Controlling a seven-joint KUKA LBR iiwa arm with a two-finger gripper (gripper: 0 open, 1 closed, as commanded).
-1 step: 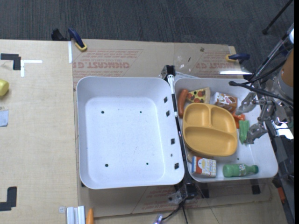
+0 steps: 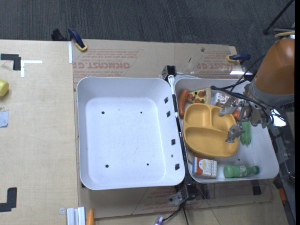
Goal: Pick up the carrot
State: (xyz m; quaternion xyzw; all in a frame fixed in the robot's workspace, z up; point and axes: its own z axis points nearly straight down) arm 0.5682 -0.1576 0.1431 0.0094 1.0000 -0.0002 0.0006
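Carrot (image 2: 182, 102): we read the small orange-red stick in the right bin (image 2: 268, 150) as it. It lies in the far left corner, along the left wall, squeezed between that wall and the yellow dish (image 2: 206, 132). It may touch the dish rim, but that is too small to tell.

Handling, our guess: toy food, moulded plastic, light, stiff, smooth and a bit slippery, not fragile. It has a tapered round body, so it can roll or squirt out of a pinch. We'd grip across the thick middle, jaws closing along the wall's line, since the wall and the dish leave little room on either side.

Gripper (image 2: 234, 123): hangs over the right part of the dish, well apart from the carrot. Grey metal, cables around it; we cannot tell if it is open or closed. Nothing visibly held.

Other stuff in the right bin:
- dish: glossy plastic, divided, rounded
- pizza slice (image 2: 199, 96): flat, printed, just beside the carrot
- carton (image 2: 205, 167): boxy
- green bottle (image 2: 240, 171): lying on its side at the near wall
- green item (image 2: 246, 135): by the gripper, shape unclear

Left bin (image 2: 82, 125): matte white plastic, shallow, rounded corners. Both bins sit on cardboard (image 2: 117, 62).
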